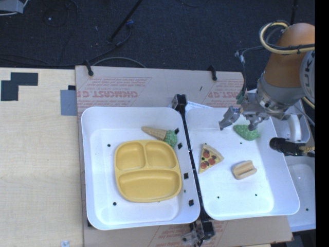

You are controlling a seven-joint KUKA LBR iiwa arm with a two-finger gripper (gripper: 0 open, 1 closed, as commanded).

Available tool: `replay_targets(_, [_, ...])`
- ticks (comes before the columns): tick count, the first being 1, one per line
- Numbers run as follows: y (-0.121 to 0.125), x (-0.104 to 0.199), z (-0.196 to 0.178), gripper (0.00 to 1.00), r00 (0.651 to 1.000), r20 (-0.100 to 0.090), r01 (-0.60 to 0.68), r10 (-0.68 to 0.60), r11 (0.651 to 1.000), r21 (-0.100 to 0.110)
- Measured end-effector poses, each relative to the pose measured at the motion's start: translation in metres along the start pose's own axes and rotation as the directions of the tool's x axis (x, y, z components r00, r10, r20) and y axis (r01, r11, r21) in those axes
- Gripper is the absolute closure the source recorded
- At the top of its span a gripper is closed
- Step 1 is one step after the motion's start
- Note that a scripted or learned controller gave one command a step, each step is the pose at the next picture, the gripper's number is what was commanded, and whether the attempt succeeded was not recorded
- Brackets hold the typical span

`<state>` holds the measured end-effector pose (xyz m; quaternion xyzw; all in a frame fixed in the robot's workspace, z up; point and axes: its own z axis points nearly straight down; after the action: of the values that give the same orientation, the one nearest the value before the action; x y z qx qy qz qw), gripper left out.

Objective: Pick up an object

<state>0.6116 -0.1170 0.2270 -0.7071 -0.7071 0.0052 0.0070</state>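
My gripper (240,121) hovers over the back of the right bin (277,205), its fingers spread open and holding nothing. A small green leafy toy (248,133) lies just below it, close to the right finger (255,121). Nearer the divider lies a toy pizza slice (209,157). A tan hot-dog bun (243,169) rests in the middle of the same bin.
The left bin (95,189) holds a yellow divided plate (147,170) and a cone with a green scoop (160,134) behind it. A black divider rail (186,153) runs between the bins. The front half of the right bin has free floor.
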Motion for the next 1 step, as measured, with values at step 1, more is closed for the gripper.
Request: replay_targets(1, [0.0018, -0.0001, -0.0055, 0.0, 1.0, 0.001, 0.001, -0.001, 1.0, -0.009])
